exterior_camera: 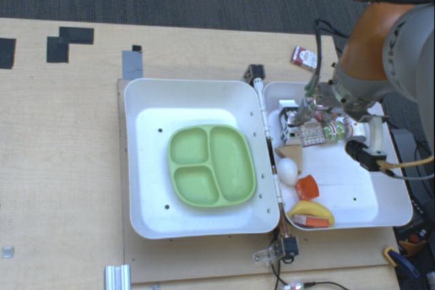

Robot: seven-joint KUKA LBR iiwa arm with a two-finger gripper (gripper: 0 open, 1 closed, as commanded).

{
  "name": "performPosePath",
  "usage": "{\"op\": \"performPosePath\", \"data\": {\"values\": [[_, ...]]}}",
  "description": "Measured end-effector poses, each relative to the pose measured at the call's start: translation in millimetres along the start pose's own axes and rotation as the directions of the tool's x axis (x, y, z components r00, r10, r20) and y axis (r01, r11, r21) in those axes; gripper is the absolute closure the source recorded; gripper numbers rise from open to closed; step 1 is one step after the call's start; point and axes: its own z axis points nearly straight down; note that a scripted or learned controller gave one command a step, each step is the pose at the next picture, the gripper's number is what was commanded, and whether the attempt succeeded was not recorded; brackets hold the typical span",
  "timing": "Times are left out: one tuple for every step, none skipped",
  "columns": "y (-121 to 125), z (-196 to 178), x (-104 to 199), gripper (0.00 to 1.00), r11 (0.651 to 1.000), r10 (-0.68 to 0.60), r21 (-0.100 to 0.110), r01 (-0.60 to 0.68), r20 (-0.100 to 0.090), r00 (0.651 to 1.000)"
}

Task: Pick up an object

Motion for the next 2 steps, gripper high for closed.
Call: {"op": "performPosePath", "data": {"values": [[-68.9,-13.1,15.3,1.00,1.000,0.003,0.004,-0.003,0.001,1.000],[-108.3,1.3,23.8,1.00,1.000,0.003,0.005,-0.003,0.001,1.000]]}}
